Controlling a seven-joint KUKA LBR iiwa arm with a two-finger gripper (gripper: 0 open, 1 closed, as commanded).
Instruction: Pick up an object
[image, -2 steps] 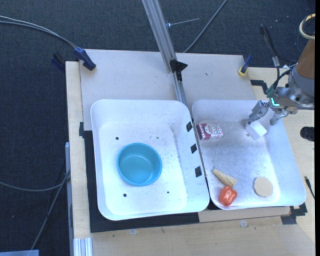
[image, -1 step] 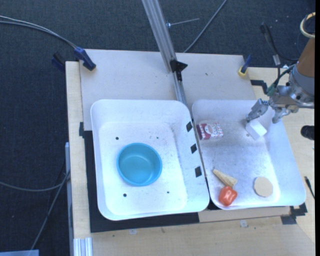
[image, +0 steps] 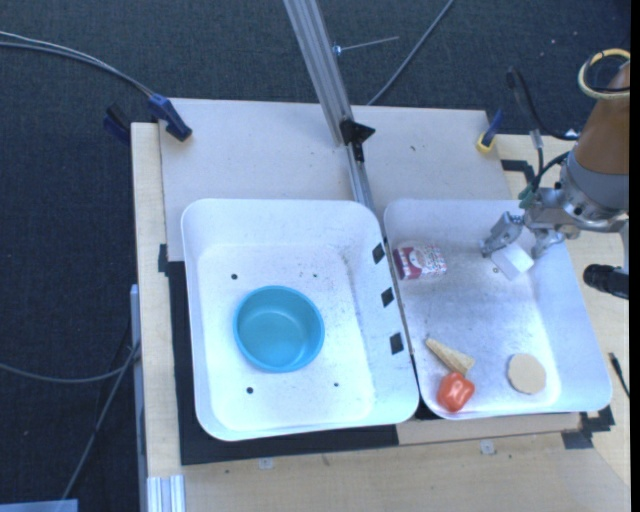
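Observation:
My gripper (image: 518, 250) hangs over the back right part of the right bin (image: 560, 300), below the grey wrist and orange band. A small white piece (image: 512, 263) shows right at its lower end; I cannot tell whether that is part of the gripper or a loose object. A red and white packet (image: 418, 262) lies at the bin's back left, well to the left of the gripper. Near the front lie a yellow wedge (image: 449, 355), a red pepper-like piece (image: 455, 391) and a tan round disc (image: 526, 373).
The left bin (image: 210, 260) holds a blue bowl (image: 279, 327). A metal pole (image: 330, 80) slants down to the ridge between the bins. Black clips (image: 388, 297) sit along that ridge. Cables run beside the arm at the right.

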